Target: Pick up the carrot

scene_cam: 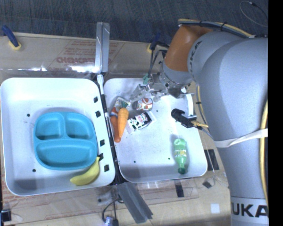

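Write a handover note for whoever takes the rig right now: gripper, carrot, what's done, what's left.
Gripper: low over the back of the right bin, above the clutter there; nothing seen held.
Carrot: lying by the right bin's left wall, next to a black-and-white carton, apart from the gripper.
Also there: green bottle in the right bin; blue tray and banana in the left bin.
Done: nothing yet, carrot not lifted.
Left: move to the carrot, grasp, lift.

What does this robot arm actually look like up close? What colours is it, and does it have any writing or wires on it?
The arm is bulky, rounded and light grey, with an orange band near the wrist. White "UKA" letters show low down. Thin cables run over its top. The tool is small, metallic and dark.
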